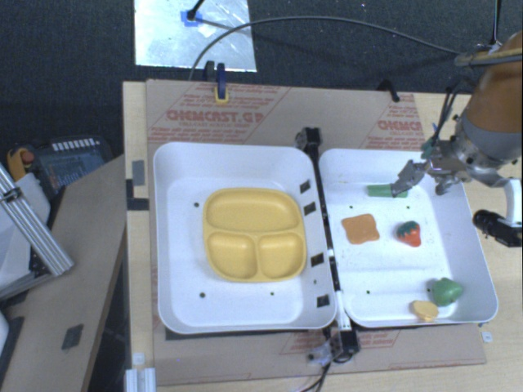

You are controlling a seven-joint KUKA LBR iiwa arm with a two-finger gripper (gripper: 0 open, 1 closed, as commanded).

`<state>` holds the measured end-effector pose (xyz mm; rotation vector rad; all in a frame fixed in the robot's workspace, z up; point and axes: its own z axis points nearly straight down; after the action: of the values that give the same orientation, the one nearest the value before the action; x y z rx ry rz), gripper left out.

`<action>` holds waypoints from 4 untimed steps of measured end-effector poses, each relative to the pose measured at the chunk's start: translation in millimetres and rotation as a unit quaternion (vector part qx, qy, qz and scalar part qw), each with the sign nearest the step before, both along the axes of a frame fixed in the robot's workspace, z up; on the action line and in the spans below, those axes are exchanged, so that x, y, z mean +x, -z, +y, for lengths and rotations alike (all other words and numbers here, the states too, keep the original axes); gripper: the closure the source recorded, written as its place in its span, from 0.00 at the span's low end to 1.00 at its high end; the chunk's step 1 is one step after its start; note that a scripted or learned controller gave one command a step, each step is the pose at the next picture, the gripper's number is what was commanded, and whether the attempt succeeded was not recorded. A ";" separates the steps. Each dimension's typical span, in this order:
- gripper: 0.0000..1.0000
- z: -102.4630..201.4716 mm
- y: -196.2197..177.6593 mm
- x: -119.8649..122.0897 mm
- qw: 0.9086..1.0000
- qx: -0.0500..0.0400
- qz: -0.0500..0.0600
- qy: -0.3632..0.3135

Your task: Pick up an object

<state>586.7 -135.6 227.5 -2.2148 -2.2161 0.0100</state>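
- Gripper point(423, 178) low over the far part of the right bin point(470, 243); fingers apart, nothing between them.
- One fingertip sits at the end of a green stick-shaped object point(378, 190), probably the target.
- Orange flat piece point(360, 228), red-and-green item point(409, 233), green lump point(446, 290) and yellow piece point(423, 309) lie loose, spread apart, so each can be approached separately.
- Left bin point(176, 219) holds a yellow divided tray point(253, 233).

Right bin point(466, 243) contents: green stick-shaped piece point(379, 190) lying flat near the far wall; flat orange piece point(360, 228) mid-bin; red item with green top point(409, 233) just right of it; green lump point(446, 290) and yellow piece point(424, 309) touching, near corner.
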 end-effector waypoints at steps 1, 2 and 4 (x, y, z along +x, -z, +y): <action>0.00 0.3 -6.7 2.5 1.000 -0.001 -0.006 -0.001; 0.00 -9.3 48.4 4.1 1.000 -0.001 -0.005 0.000; 0.00 -2.0 143.6 -2.7 1.000 -0.001 -0.006 0.000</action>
<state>584.0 -137.6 83.9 -2.2222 -2.2234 -0.0019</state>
